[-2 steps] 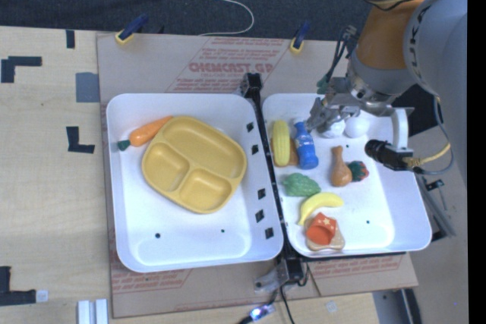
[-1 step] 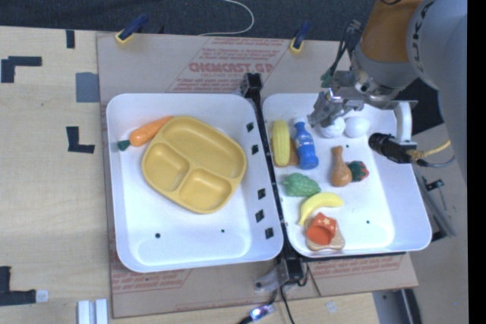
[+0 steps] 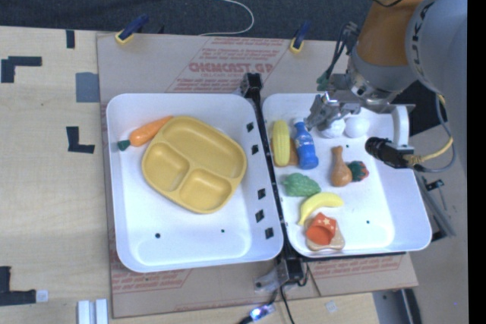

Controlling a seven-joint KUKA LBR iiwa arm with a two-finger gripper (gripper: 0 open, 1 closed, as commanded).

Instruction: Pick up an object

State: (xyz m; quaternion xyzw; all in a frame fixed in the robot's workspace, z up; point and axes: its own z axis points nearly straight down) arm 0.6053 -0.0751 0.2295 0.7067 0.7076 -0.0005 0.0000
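Jaws low over the right bin's far edge.
I can't tell their gap; the gripper hangs just beside a blue bottle and white object.

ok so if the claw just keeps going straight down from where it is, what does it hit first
Probably the white egg-like piece beside the claw, or the right bin's floor next to the blue bottle. Depth is unclear.

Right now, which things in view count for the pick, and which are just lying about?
For the pick: gripper; in the right bin: corn, blue bottle, drumstick, green leaf, banana.

Lying about: yellow tray and carrot in the left bin.
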